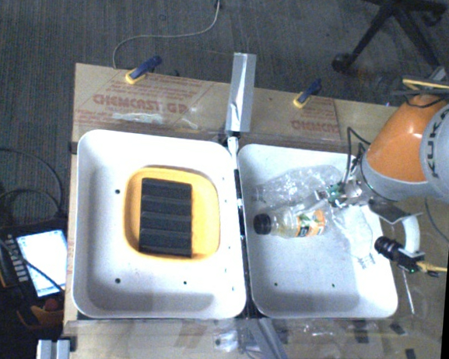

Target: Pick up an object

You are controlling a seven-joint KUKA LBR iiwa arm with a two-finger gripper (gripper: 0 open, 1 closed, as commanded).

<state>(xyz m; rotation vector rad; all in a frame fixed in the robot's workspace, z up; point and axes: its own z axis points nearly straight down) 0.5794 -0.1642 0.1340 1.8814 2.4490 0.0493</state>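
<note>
A clear plastic bottle (295, 222) with a black cap lies on its side in the right bin (316, 292), cap pointing left. Crumpled clear plastic wrap (294, 185) lies just behind it. A white plastic scrap (357, 229) rests to the bottle's right. My gripper (342, 194) hangs low at the right bin's far right, beside the bottle's base and the edge of the wrap, under the orange band of the arm. The left bin (97, 203) holds a yellow tray (210, 213) with a black ribbed block (166, 217) in it.
A metal post (241, 90) stands behind the gap between the bins. Two blue clamps (143, 68) (309, 89) grip the back board. A lit tablet (38, 256) and cables lie on the floor at left.
</note>
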